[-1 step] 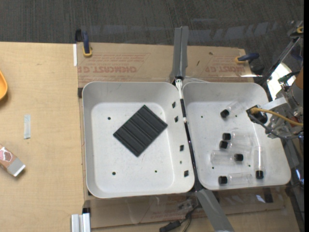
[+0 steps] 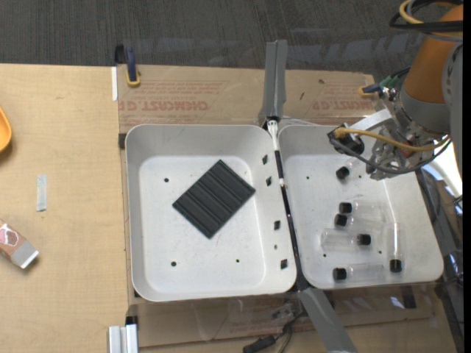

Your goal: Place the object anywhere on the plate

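Observation:
A black ribbed square plate [image 2: 214, 198] lies turned like a diamond on the floor of the left bin [image 2: 147, 282]. Several clear vials with black caps are scattered in the right bin [image 2: 423, 271]: one cap [image 2: 343, 173] sits near the back, two [image 2: 343, 214] close together in the middle, one [image 2: 363, 239] beside a clear tube, and two [image 2: 339, 274] along the front. My gripper [image 2: 383, 165] hangs over the back right part of the right bin, just right of the rear cap, amid cables. I see nothing held in it.
A grey divider bar [image 2: 274, 79] stands between the bins at the back. On the bench to the left are an orange item [image 2: 3, 132], a small grey strip [image 2: 41, 193] and a wrapped packet [image 2: 18, 245]. A blue clamp [image 2: 131, 68] sits at the cardboard's back left.

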{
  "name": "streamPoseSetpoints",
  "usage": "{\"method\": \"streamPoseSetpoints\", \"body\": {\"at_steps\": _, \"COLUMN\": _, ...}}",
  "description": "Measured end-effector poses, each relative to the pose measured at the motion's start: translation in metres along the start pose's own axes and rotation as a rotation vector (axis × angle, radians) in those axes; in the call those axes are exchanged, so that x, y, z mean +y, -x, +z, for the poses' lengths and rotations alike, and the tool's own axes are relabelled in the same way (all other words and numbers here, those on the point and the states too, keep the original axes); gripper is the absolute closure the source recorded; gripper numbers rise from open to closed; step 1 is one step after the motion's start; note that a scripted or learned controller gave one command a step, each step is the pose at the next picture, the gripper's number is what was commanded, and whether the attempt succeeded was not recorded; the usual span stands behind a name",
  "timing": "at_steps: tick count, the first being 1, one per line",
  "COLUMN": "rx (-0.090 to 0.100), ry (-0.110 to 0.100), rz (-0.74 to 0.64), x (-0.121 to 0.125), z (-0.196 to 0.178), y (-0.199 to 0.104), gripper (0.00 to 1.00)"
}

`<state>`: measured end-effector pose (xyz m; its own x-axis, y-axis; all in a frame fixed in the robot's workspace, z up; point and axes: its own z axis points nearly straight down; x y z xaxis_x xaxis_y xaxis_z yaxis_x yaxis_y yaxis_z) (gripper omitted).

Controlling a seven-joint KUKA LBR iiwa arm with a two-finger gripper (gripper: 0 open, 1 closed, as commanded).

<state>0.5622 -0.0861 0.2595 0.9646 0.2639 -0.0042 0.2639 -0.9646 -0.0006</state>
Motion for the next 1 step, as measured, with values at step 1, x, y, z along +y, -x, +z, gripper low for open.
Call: {"method": "streamPoseSetpoints", "body": {"at_steps": 1, "rx": 0.001, "ry": 0.0, "rz": 0.009, "x": -0.0182, "z": -0.0414, "y": -0.0901, "gripper": 1.0}}
